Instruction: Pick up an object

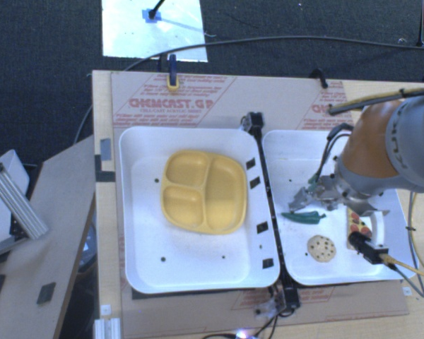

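Observation:
In the right bin my gripper hangs low over the floor, left of the middle. Just below it lies a dark green pepper-shaped thing, close to the gripper's tip; I cannot tell whether they touch. A round tan cookie with dark chips lies nearer the front wall. A small white piece with red and orange spots sits to the right of the green thing, partly behind the wrist. The grey arm with its orange band reaches in from the right.
The left bin holds a yellow divided plate at its middle. A black-clipped divider runs between the two bins. Bare bin floor shows at the back of the right bin.

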{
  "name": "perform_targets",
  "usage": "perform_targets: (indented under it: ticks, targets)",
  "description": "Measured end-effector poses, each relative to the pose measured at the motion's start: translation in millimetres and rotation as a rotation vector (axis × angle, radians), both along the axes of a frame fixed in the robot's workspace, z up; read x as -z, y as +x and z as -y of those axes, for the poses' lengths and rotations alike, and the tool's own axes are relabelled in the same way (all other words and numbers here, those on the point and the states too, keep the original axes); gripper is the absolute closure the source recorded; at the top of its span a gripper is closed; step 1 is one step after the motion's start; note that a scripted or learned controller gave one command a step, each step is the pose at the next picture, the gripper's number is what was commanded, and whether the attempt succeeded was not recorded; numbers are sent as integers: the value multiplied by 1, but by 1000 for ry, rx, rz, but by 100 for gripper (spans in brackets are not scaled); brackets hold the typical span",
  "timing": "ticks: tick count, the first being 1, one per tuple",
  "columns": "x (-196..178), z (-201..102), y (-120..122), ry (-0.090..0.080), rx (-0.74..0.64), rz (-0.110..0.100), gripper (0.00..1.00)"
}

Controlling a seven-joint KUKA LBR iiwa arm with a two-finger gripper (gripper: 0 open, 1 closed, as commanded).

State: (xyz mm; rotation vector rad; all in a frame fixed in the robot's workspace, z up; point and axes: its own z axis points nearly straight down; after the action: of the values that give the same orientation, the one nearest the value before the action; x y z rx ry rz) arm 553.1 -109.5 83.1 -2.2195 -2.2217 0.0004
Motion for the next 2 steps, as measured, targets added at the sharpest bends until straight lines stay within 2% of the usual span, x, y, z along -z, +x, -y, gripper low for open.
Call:
perform_targets:
  ticks: [1,2]
  targets:
    - [-12,0,1,-1,1,4,100]
    - [-55,2,2,-2,-3,6,100]
